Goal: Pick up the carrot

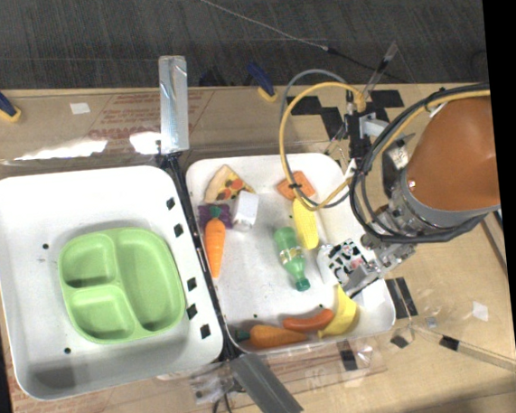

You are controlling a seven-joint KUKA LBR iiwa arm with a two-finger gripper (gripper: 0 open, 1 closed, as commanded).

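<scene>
The carrot (217,248) is a short orange cone lying along the left wall of the right bin (263,166), its tip toward the front. A purple piece (212,216) sits at its far end. My gripper (353,267) hangs over the right edge of that bin, well to the right of the carrot. A green bottle (291,257) lies between them. Nothing shows in the gripper. The arm's orange band (457,155) bulks above it at the right.
The right bin also holds a pizza slice (226,184), a white block (245,210), two bananas (306,224) (343,311), a red pepper (307,320) and a long orange piece (269,337). The left bin (14,215) holds a green divided plate (120,282). Cables (323,131) loop behind.
</scene>
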